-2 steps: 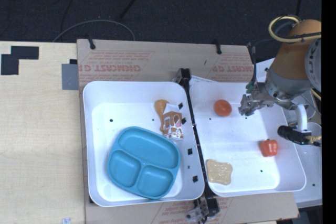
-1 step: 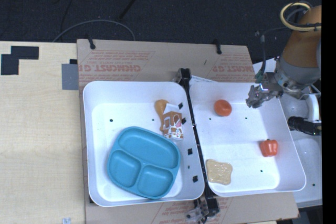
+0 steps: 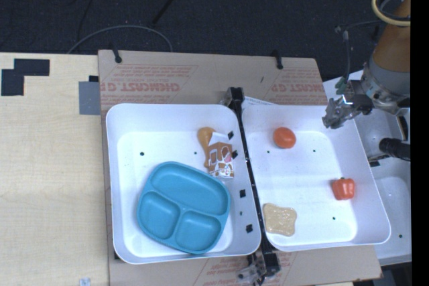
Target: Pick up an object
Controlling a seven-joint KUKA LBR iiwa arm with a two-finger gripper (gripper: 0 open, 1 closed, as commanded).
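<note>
Blue divided plate (image 3: pixel 182 207) fills the left bin (image 3: pixel 124 137), far from the fingers, probably too flat to grab. The tomato (image 3: pixel 284 137) sits nearest the gripper (image 3: pixel 333 116), which is parked over the right bin's (image 3: pixel 365 164) far corner; can't tell whether it's open or closed.

Two shallow white bins sit side by side in the lower middle of the frame, the left bin (image 3: pixel 124 144) and the right bin (image 3: pixel 365 211), their inner walls touching along a black divider strip (image 3: pixel 247 171). Both rest on a brown cardboard sheet (image 3: pixel 201 77) printed with red lettering, which reaches toward the upper centre. A pale wooden bench top (image 3: pixel 47 177) fills the left side. Dark floor with what look like loose cables (image 3: pixel 120 30) runs across the top.
</note>
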